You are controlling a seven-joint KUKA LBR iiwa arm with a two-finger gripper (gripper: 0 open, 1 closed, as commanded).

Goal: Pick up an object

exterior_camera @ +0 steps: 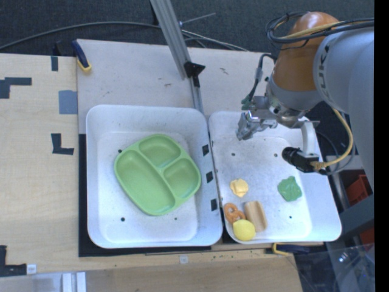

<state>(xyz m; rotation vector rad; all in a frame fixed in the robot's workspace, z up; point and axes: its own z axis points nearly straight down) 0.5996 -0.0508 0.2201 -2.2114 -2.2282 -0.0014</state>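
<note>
My gripper hangs over the far left part of the right bin, above bare bin floor. Nothing shows between its fingers. Near the bin's front lie a pale yellow piece, an orange ring-shaped piece, a tan bread-like piece and a yellow lemon-like ball. A green leafy piece lies toward the right side. All of these sit well in front of the gripper, apart from it.
The left bin bears a green divided plate. A grey metal pole slants up from between the bins at the back. A black cable fitting hangs from the arm over the right bin.
</note>
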